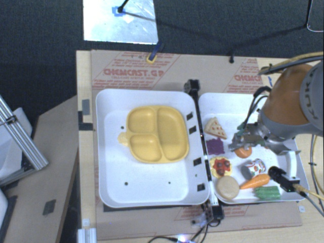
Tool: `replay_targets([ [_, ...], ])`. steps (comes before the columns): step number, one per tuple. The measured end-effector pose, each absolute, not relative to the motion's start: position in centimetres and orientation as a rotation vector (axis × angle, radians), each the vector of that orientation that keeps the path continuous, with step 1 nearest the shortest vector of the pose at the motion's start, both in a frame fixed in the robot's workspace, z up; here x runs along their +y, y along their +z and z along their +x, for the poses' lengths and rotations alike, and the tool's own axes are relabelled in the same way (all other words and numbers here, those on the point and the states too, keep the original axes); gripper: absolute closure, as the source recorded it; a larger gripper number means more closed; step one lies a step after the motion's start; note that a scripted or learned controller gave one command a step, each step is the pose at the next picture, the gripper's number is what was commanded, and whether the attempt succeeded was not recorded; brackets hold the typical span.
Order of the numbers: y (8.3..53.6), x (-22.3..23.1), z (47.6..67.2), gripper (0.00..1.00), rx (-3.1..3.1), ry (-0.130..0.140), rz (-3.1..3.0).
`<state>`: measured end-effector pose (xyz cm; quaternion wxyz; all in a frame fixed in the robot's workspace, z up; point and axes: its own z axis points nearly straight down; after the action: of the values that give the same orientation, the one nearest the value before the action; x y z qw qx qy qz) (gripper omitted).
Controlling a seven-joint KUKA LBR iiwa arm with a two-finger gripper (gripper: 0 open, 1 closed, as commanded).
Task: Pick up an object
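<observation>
My gripper [242, 145] hangs low over the middle of the right bin [230, 104], on the arm coming in from the right. A small orange round toy [244, 152] lies right under its tip, partly hidden by it. Whether it is gripped I cannot tell. Around it lie a pizza slice [216, 128], a purple piece [215, 146], a yellow round with red toppings [221, 166], a tan bun [227, 187], a white and red can [254, 167], a carrot [254, 181] and a green piece [267, 192].
The left bin [109, 186] holds a yellow divided plate [154, 134]. A black-clipped divider [198, 135] runs between the two bins. The arm's orange band [283, 103] covers the right bin's far right side.
</observation>
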<state>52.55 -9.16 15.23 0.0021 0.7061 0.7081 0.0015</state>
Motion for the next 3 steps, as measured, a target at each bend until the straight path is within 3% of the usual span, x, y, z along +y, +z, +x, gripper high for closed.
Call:
replay_targets([
  [1, 21.6, -9.5, 52.6, 1.0, 2.221, 0.008, 2.212],
  [2, 22.5, -9.5, 52.7, 1.0, 2.224, 0.004, 2.215],
  [3, 21.8, -4.8, 56.2, 1.0, 2.231, 0.006, 2.21],
])
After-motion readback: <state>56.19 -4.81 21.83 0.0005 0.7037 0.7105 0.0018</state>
